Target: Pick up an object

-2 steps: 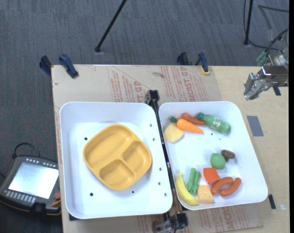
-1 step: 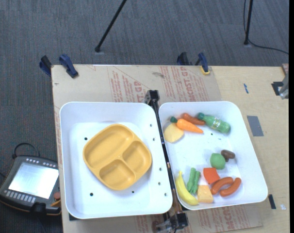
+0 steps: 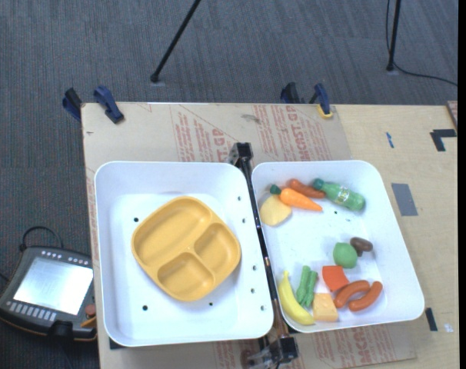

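The claw's state could not be told. The green ball (image 3: 344, 254) lay alone just above the red block (image 3: 334, 277), probably easiest taken straight from above.

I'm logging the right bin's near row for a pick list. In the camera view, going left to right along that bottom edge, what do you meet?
Banana → green beans → yellow cheese wedge → sausages.
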